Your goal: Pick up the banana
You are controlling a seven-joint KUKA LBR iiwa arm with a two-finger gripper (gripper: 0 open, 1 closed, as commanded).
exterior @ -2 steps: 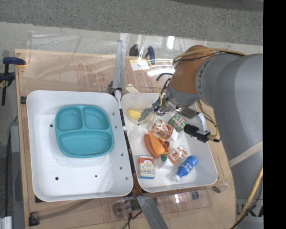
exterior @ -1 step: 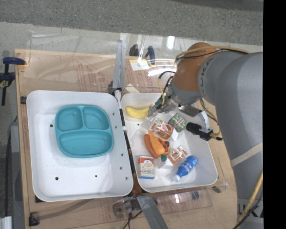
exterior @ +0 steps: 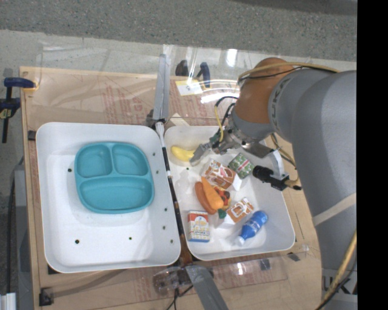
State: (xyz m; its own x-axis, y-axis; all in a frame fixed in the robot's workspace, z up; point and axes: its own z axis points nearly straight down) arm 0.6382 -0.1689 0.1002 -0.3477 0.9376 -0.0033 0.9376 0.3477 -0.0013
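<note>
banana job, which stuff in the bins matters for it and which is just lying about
For the job:
banana, at the back of the right bin
gripper, right beside the banana

Lying about:
carrot
blue bottle
small cartons
teal divided plate in the left bin

A wooden bench is sitting on grey speckled floor, which is showing along the far side. Clear plastic sheeting is covering the bench top and catching glare at far right. A blue clamp is gripping the left edge
</note>
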